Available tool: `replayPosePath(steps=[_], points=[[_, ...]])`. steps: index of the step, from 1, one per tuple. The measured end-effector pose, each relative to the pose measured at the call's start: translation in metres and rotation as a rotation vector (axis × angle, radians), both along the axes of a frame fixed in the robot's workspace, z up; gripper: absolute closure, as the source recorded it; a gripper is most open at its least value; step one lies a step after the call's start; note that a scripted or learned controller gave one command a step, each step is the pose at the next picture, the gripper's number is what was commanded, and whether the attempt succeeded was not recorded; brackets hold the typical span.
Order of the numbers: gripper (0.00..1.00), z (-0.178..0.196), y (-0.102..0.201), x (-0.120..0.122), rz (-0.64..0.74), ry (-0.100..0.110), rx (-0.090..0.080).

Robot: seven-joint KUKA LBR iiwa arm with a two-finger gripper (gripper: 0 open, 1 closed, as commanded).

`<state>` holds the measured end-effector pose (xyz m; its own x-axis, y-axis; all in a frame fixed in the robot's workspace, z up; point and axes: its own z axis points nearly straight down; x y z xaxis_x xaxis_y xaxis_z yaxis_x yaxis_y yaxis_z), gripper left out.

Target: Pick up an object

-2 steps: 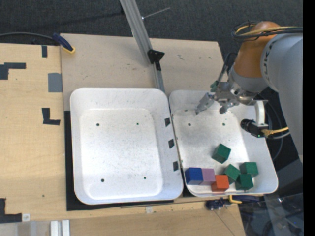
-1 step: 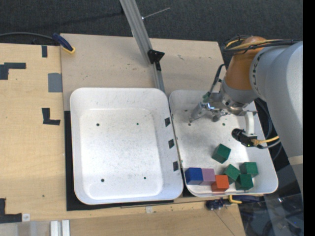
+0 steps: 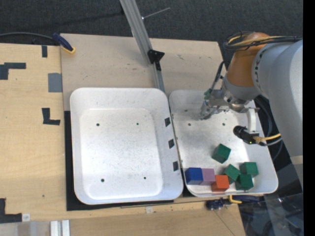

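My gripper [image 3: 205, 111] hangs over the far part of the right bin [image 3: 196, 140], reaching in from the right below the orange band [image 3: 241, 68]. Nothing shows beneath or in it. The blocks lie well nearer the front of that bin. A lone green cube [image 3: 221, 153] sits mid-bin, tilted. Along the front wall stand a blue cube [image 3: 194, 175], a purple cube [image 3: 208, 175] and an orange cube [image 3: 221, 183], touching in a row. Three more green cubes [image 3: 244, 176] cluster in the front right corner.
The left bin [image 3: 75, 104] stands beside the right one, their walls touching. A slanted metal rail [image 3: 139, 28] runs down to the gap between the bins at the back. A blue and yellow clamp [image 3: 64, 43] lies on the bench, far left. Cables [image 3: 256, 137] trail off the wrist.
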<state>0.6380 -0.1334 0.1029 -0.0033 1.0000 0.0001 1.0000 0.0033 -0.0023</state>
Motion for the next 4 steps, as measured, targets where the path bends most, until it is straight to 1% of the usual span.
replayPosePath(steps=[1, 2, 3, 4], points=[[1.0, 0.057, -0.004, -0.008, -0.003, -0.006, -0.001], [1.0, 0.103, -0.004, 0.001, -0.001, -0.007, -0.001], [1.0, 0.134, -0.004, 0.002, -0.002, -0.005, 0.0], [1.0, 0.139, 0.05, -0.018, 0.002, -0.001, 0.001]])
